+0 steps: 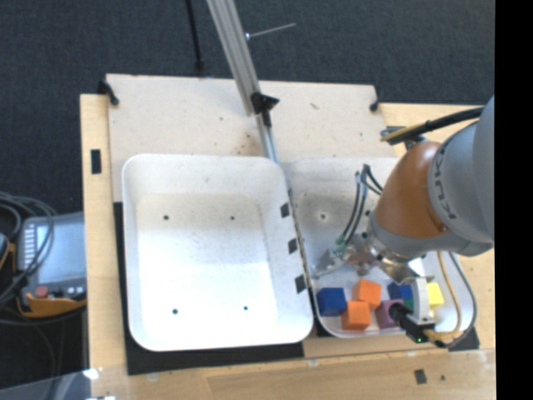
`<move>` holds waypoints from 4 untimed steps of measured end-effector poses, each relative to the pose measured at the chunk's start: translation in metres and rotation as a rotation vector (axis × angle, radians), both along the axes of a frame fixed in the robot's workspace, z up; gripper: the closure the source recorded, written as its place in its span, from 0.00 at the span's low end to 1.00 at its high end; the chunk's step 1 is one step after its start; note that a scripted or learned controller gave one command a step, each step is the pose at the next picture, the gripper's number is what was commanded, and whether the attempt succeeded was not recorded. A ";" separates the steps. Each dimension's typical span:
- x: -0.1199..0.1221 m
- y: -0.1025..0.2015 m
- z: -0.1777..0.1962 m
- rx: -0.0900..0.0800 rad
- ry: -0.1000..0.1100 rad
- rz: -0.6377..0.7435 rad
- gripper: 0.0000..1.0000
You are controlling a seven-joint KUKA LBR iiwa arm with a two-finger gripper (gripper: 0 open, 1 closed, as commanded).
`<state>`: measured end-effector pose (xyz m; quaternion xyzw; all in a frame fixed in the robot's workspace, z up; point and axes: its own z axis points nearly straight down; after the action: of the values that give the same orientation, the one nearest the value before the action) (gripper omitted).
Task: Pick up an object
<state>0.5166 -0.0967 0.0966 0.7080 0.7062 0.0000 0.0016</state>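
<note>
My arm reaches in over the right bin [310,192], and my tool [363,261] hangs low above the cluster of small blocks piled at the bin's near end. I cannot tell how my tool is set, because the wrist and orange band cover it from above, and nothing shows in its hold. The candidates lie just beneath: a blue block [331,300], two orange blocks [357,314] touching each other, a purple one [388,312], and a yellow one [433,294] off to the side. I judge this the approach step. Next I need to settle on one block and descend straight onto it, without nudging its neighbours.
</note>
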 end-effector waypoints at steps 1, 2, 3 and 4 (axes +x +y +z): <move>0.001 -0.001 0.013 0.002 -0.004 -0.009 1.00; -0.003 0.005 0.069 0.001 -0.004 0.006 1.00; -0.001 0.007 0.113 0.001 -0.005 0.007 1.00; 0.000 0.007 0.134 0.002 -0.002 0.009 1.00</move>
<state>0.5170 -0.0901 0.2306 0.7050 0.7092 0.0015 0.0017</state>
